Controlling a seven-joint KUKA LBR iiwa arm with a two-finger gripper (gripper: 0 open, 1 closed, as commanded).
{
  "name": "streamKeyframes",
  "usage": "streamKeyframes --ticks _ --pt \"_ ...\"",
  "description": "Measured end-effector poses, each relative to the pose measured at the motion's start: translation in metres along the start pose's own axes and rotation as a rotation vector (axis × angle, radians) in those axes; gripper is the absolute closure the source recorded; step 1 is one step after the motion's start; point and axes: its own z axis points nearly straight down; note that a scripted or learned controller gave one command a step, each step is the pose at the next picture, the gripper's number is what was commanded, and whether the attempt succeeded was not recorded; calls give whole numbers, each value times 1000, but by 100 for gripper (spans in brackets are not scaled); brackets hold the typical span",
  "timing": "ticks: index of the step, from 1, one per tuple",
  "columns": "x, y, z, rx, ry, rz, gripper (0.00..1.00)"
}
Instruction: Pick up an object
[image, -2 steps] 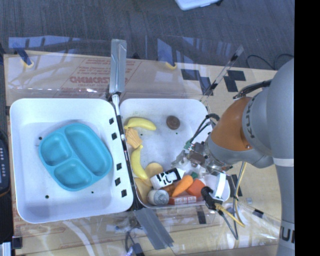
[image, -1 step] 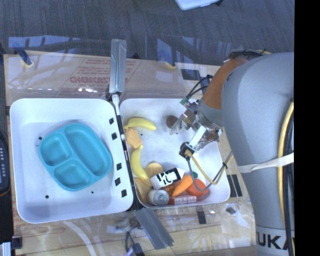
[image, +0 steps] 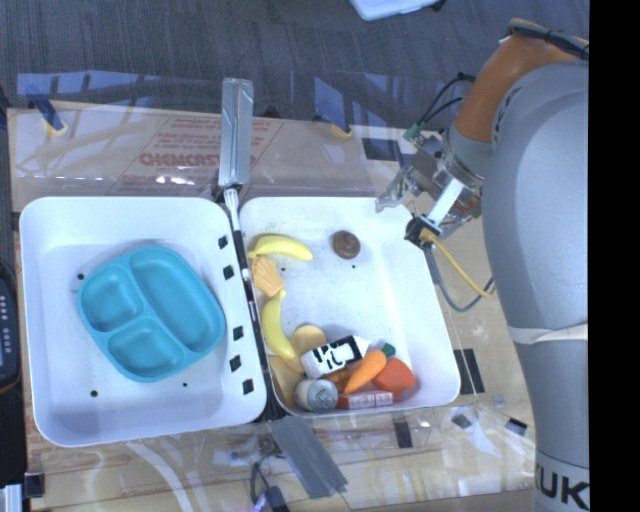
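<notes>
The end effector hung over the right bin's far right corner, above the rim; whether it was wide or narrow could not be told, and nothing showed in its grasp. In that bin, 1 banana lay near the far left corner and a 2nd banana ran along the left wall. A brown disc sat apart near the far wall. At the near edge crowded a carrot, an orange piece, a black-and-white bottle and a can. The left bin held a blue tray with 3 compartments.
</notes>
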Motion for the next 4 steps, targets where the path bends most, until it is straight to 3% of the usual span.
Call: streamKeyframes --ticks 1,2,3,4 --pt "-15 -106 130 14 -7 -91 0" --pt "-14 -48 10 -1 0 -133 0" --pt "46 -111 106 18 -10 -48 0" --pt "20 -80 17 5 -5 249 0"
